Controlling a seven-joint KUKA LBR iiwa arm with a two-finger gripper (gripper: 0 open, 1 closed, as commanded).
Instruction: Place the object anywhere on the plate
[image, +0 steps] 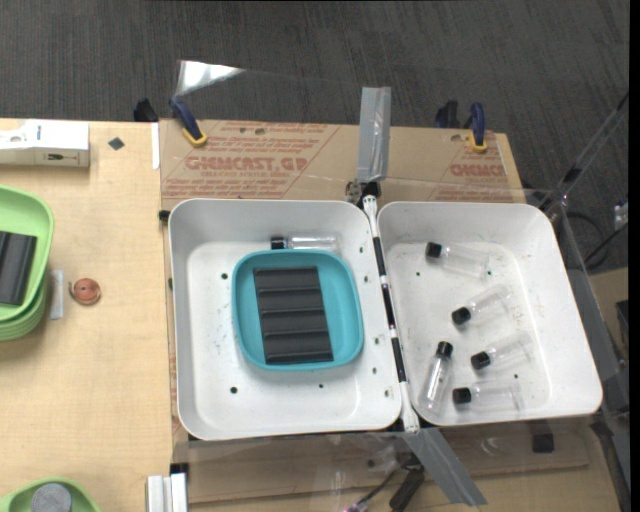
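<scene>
Since the tool's state cannot be told, we note the vials (470, 308) lie scattered in the right bin (560, 300), across the divider from the teal plate (345, 290), so any carry runs leftward.

At nine o'clock we see a green tray (22, 262) cut off by the left edge, and the dark block (15, 266) lying in it is cropped too. At seven o'clock a green-rimmed round thing (48, 496) runs off the bottom edge; we cannot tell what it is. The clear vials (478, 302) in the right bin (560, 250) nearly vanish against the white, so only their black caps read plainly.
</scene>
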